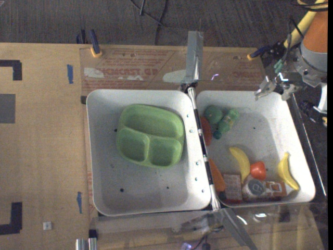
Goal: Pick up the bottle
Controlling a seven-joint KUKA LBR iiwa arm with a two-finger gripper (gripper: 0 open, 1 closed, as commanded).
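The bottle [227,122] is small and green and lies tilted in the upper left part of the right bin [291,139], touching a round dark green object [212,113]. My gripper [272,90] hangs over the bin's far right corner, well to the right of the bottle and apart from it. It is open, with nothing between its fingers.
The right bin also holds two bananas [241,162] [286,172], a red item [257,169], an orange carrot-like piece [216,176] along the left wall and a flat packet [258,189] at the front. A green divided plate [150,135] lies in the left bin [104,181].
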